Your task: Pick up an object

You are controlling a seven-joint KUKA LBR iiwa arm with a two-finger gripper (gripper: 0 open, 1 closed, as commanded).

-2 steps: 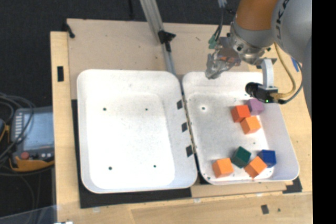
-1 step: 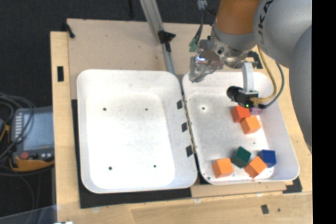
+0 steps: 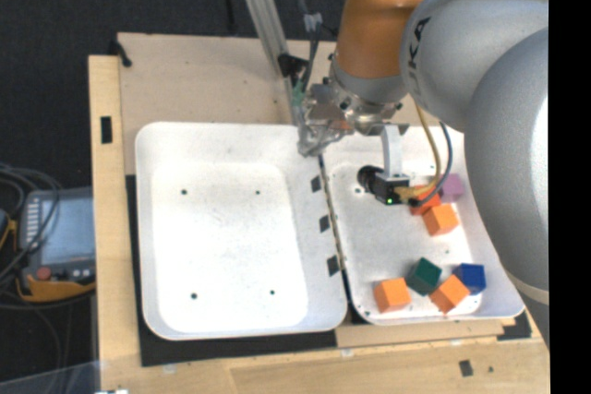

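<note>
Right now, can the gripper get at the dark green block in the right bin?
Probably yes. The dark green block lies uncovered from above, though orange blocks sit close on either side, leaving the gripper little room.

Arm (image 3: 480,60) lettering: dark letters stood on the grey casing just below the orange band, seen at a steep slant; they looked like part of "KUKA", but only a stroke or two was clear.
Bins (image 3: 222,309): bore no readable text; only small dark dots showed on the left floor.
Blocks (image 3: 441,219): carried no letters or numbers.
Device (image 3: 55,240) at the left edge: had a screen and buttons, but anything on them was too blurred to read.
Bench (image 3: 106,198): showed dark marks along its edge, none legible as signs.
</note>
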